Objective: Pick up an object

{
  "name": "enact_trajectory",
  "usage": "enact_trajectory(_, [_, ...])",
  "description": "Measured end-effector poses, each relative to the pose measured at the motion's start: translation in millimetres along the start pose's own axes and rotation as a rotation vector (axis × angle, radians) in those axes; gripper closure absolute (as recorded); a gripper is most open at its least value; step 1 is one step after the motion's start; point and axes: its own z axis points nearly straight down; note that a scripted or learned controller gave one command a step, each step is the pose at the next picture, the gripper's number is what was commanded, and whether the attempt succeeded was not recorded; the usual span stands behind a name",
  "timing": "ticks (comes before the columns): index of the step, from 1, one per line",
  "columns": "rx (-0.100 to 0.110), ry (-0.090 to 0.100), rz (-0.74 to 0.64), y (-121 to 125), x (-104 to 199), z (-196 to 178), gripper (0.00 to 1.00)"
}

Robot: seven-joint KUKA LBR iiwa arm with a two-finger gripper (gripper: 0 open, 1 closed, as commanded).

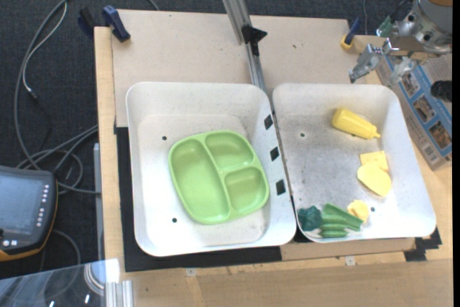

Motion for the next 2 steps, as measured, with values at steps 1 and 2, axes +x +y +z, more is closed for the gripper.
enact_trajectory(1, [0.01, 0.005, -0.002, -59.6, 67.5, 113.0, 0.0])
enact_trajectory(2, [0.011, 0.004, 0.004, -146.9, 68.6, 200.5, 0.0])
